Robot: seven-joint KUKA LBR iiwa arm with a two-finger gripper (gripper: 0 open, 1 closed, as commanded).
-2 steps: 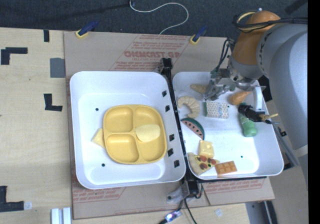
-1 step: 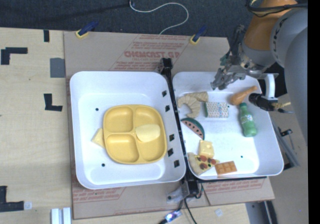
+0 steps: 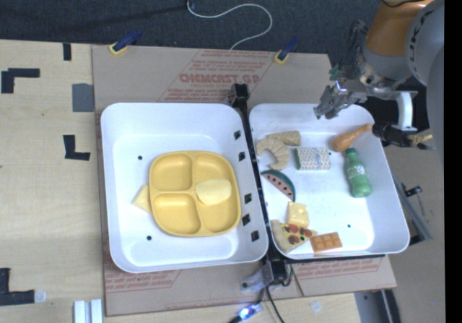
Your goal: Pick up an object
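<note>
My gripper (image 3: 328, 110) hangs over the far rim of the right bin (image 3: 382, 242), with nothing visible between its fingers. Below it in that bin lie an orange carrot (image 3: 351, 136), a green bottle (image 3: 356, 173), a white and green box (image 3: 313, 158), a tan bread piece (image 3: 278, 144), a watermelon slice (image 3: 280, 181), a cheese wedge (image 3: 297, 212), a pizza slice (image 3: 289, 234) and an orange cracker (image 3: 325, 242). The carrot lies closest to the gripper, a little to its right and nearer the camera.
The left bin (image 3: 123, 126) holds a yellow divided plate (image 3: 180, 170) with a pale yellow round piece (image 3: 214, 191) in one compartment and a yellow wedge (image 3: 140, 199) under its left edge. A white cable (image 3: 231, 11) runs across the dark bench behind.
</note>
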